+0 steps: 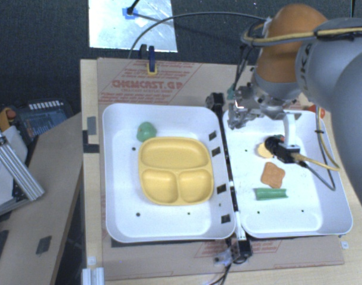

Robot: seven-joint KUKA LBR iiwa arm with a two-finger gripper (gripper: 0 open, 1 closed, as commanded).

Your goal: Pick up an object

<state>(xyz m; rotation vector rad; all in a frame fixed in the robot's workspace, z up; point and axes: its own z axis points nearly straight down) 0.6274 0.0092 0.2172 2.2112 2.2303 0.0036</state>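
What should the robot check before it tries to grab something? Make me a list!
1. Things to grab in the right white bin: an orange square piece and a green stick lie there. Ok.
2. Gripper above a target: it hangs by that bin's far left corner, apart from both. Not ok.
3. Gap between orange square piece and green stick: very close. Cannot tell.
4. Pale yellow round piece in full sight: partly hidden. Not ok.
5. Yellow divided tray and green round lump out of the way in the left white bin. Ok.
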